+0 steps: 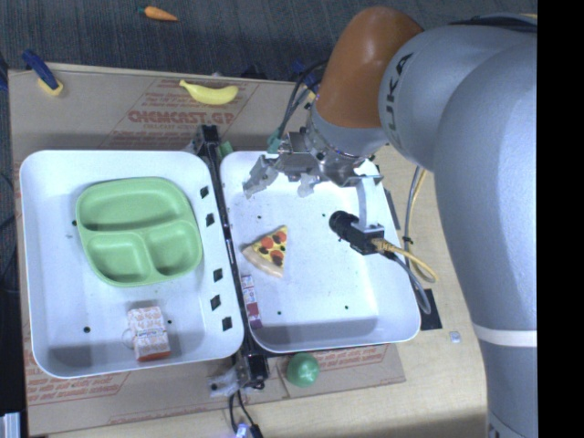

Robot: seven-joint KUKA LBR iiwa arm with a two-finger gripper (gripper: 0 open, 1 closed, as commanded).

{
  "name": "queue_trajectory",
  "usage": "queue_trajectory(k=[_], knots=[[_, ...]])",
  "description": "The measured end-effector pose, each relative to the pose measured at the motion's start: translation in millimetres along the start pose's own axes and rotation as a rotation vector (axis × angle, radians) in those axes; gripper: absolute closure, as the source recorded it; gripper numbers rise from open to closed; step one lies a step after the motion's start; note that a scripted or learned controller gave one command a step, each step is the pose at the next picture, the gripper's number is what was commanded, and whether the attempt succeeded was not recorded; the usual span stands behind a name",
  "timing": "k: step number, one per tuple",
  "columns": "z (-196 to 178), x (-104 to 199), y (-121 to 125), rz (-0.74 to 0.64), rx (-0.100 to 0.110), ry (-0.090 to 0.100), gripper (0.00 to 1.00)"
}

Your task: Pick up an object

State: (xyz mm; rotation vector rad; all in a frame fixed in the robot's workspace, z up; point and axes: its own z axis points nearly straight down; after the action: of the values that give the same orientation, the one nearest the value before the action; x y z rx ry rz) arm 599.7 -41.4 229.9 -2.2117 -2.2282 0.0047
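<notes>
A grey robot arm's two-finger gripper [278, 179] hovers over the right white bin [315, 331], fingers spread apart and holding nothing. A toy pizza slice [268, 250] lies on the bin floor just below it.

Even overhead light is falling softly; my arm [456, 153] is casting a faint shadow into the right bin [315, 327], whose white is glaring slightly, everything staying mildly soft.
</notes>
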Motion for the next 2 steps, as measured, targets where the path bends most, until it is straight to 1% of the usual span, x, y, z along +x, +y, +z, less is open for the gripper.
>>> queue_trajectory(k=[1, 2], knots=[[-57, -38, 26, 0.003, -0.003, 0.000, 0.00], [112, -82, -13, 0.003, 0.004, 0.001, 0.00]])
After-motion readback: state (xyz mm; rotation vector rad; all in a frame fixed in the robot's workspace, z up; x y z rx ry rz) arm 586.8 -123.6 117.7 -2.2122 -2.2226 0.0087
